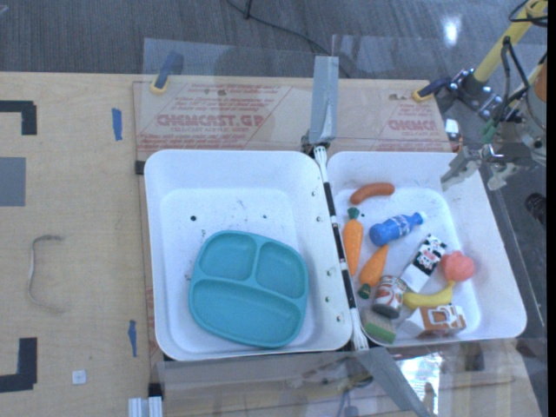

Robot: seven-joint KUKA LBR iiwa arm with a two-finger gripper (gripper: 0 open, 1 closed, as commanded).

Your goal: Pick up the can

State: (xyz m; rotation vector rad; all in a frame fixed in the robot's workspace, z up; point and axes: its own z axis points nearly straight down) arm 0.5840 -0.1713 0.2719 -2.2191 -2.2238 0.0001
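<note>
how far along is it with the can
Nothing looks done yet. The can lies in the right bin near its front edge, among a banana and carrot. The gripper hangs over the bin's far right corner, well away from it. Reaching, gripping and lifting are all left.

This looks like a robotics lab rather than any home or shop. The plywood surface carries blue tape marks and black corner markers, two white bins sit under clear acrylic sheets still wearing printed protective film, clamps hold things down, and cables trail across grey carpet.
</note>
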